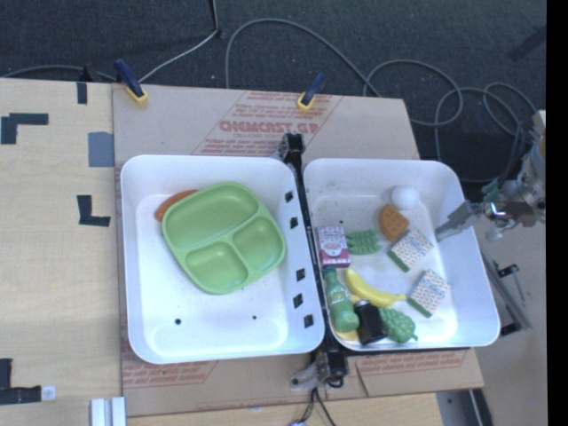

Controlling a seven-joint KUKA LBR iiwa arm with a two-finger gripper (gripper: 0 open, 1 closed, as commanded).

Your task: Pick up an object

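Note:
The right bin holds several toy items. A white ball lies at the back, with an orange-brown piece just in front of it. Two green-and-white checked blocks lie toward the right side. A yellow banana, a green bottle, a pink box, a small green leafy piece, a black item and a bumpy green item crowd the front left. My gripper hangs at the bin's right rim, above the wall, apart from every item.
The left bin bears a green divided plate with an orange item poking out beneath its back left edge. A black divider joins the bins. Cables lie on the dark floor behind the bench.

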